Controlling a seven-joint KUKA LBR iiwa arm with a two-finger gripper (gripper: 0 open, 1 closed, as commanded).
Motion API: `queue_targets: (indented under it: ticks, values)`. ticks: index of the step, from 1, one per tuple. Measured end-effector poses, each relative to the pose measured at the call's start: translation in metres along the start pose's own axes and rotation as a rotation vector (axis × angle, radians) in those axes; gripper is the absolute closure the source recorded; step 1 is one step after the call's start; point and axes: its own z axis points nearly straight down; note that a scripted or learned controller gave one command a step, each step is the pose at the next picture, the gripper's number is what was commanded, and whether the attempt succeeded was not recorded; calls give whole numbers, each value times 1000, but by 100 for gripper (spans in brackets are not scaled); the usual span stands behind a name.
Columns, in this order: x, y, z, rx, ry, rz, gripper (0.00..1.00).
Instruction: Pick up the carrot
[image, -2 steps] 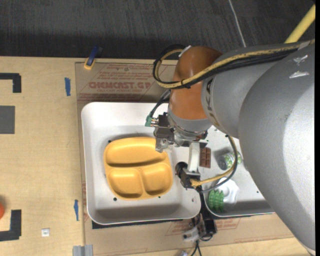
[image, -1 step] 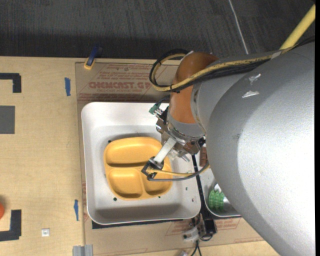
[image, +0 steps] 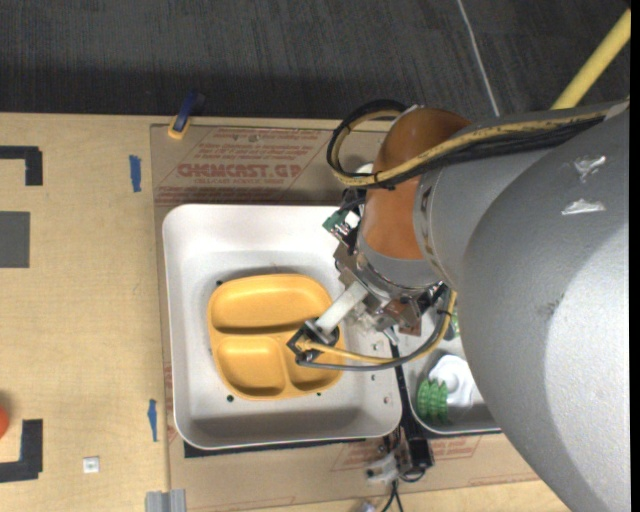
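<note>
The grey arm (image: 540, 300) fills the view's right side and covers most of the right bin (image: 470, 425). Its orange band (image: 400, 190) sits just above the claw (image: 392, 312). The claw hangs low over the right edge of the left bin (image: 185, 300), and whether it is apart or together cannot be told, since the wrist hides it.

The brown counter (image: 80, 300) carries both bins. To the view's left of the claw, close beside it, a yellow divided dish (image: 262, 335) lies flat on the left bin's floor. It has one long compartment on its far side and smaller ones on its near side.

The carrot cannot be picked out with certainty. Just below the claw and a little to the view's right, in the visible corner of the right bin, lies a small green ribbed piece (image: 432, 398). It looks leafy and touches a white object (image: 452, 380). It could be a carrot's top, but the arm hides whatever body it may have. Well apart from the claw, at the view's left edge, a red-orange spot (image: 3, 421) lies on the counter, cut off by the frame.
</note>
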Motion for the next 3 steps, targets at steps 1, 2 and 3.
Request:
queue_targets:
  ticks: [1, 2, 3]
  values:
    - [6, 41, -50, -3, 2, -198, 100]
    - [-25, -14, 37, 1, -1, 18, 100]
    - [19, 19, 71, -2, 2, 242, 100]
